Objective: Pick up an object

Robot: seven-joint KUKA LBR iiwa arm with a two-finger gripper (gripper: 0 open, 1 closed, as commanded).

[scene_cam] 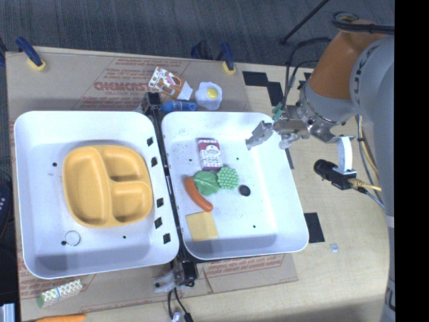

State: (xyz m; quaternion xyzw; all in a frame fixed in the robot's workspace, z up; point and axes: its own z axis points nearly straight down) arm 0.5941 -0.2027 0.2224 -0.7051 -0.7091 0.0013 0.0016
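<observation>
The right bin (pixel 281 200) holds a small red and white carton (pixel 210 153), a green leafy toy (pixel 206 182), a green bumpy toy (pixel 228 177), an orange carrot-like stick (pixel 198 194), a yellow cheese-like square (pixel 202 226) and a small dark disc (pixel 244 191). My gripper (pixel 258 137) hangs over the bin's upper right corner, to the right of the carton and above the disc. Nothing shows between its fingers.
The left bin (pixel 27 180) holds a yellow divided tray (pixel 107 184). Behind the bins lie a snack packet (pixel 165 81), a blue item (pixel 178 105) and a yellow-centred egg toy (pixel 210 94). A wrapped item (pixel 60 292) lies at the front left. Cables run at the right.
</observation>
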